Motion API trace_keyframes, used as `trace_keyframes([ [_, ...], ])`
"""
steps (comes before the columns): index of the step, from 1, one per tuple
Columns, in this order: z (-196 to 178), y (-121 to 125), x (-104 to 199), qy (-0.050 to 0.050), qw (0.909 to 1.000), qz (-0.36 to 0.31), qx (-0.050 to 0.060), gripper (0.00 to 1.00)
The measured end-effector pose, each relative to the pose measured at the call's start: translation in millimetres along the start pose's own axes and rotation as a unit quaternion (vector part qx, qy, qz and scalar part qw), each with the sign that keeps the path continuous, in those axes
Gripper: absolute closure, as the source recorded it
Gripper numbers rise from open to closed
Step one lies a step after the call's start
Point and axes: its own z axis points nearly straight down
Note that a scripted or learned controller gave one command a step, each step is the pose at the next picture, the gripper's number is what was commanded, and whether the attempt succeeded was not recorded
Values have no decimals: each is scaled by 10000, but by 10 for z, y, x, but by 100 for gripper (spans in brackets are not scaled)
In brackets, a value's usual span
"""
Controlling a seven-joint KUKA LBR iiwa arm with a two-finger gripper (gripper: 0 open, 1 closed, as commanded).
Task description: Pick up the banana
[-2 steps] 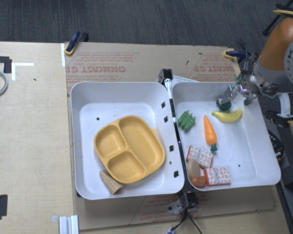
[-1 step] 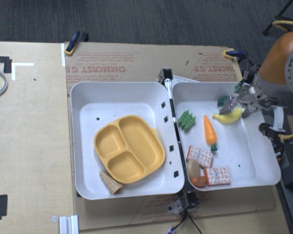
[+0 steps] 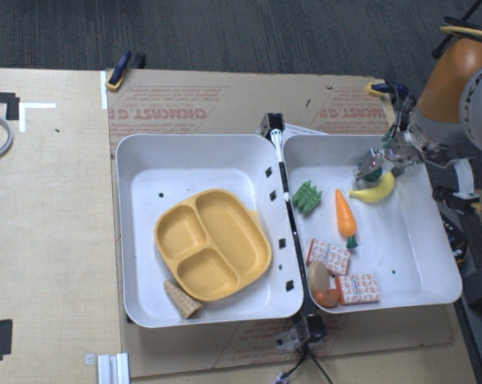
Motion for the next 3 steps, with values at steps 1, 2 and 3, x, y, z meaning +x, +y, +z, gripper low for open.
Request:
trace_keyframes([
  [1,-4,-152,72,-13,9938,-1108,-1,0],
  [2,-106,-147,68,-20,9939,-1099,-9,100],
  [3,-107,-147,69,-21,9939,-1100,-9,0],
])
